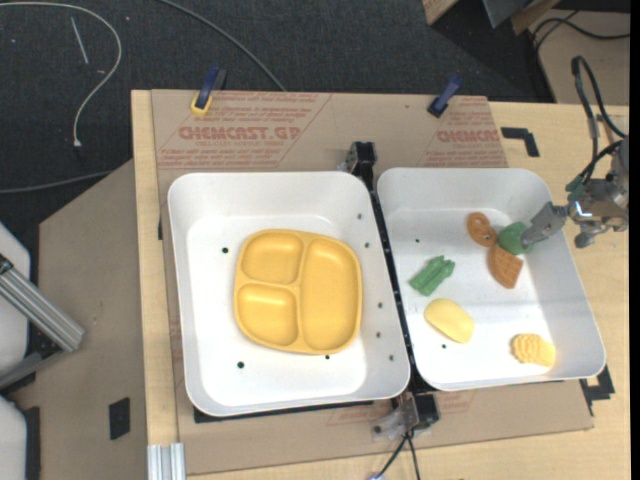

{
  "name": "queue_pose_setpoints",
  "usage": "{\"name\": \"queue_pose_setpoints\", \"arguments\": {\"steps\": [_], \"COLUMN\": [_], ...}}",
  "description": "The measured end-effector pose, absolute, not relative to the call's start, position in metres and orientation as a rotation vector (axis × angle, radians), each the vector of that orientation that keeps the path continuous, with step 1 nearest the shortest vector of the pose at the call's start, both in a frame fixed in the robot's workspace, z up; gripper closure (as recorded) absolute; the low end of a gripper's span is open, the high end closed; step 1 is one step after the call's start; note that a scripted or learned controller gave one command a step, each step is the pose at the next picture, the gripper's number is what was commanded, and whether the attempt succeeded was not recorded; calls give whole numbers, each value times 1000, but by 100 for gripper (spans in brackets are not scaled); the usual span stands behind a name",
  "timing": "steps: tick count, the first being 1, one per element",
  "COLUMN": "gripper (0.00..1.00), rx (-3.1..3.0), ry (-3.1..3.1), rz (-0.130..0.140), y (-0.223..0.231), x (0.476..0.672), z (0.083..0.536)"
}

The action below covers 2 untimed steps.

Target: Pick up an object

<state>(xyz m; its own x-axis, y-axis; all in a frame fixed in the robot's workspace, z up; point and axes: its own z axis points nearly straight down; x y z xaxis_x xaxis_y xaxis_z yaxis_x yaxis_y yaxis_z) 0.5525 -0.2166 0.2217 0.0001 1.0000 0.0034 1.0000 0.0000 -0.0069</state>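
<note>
Reaching in from the right, end effector [545,223] over the right bin [560,363], beside a green piece [512,238]; finger state cannot be told. Near it: brown pretzel [481,230], orange wedge [505,267]. Nearer: green leaf [432,275], yellow lemon [449,320], yellow corn [533,349]. Left bin [200,268]: yellow plate [298,290].

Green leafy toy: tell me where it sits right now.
The green leafy toy lies in the right bin, near its left wall, just above the pale yellow lemon-shaped toy and left of the brown waffle-like toy.
</note>
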Motion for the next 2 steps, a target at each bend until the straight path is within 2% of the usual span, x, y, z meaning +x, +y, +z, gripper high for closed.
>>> {"name": "queue_pose_setpoints", "arguments": {"steps": [2], "gripper": [0], "rx": [-2216], "ry": [-2217], "rz": [3], "y": [-221], "x": [552], "z": [97]}}
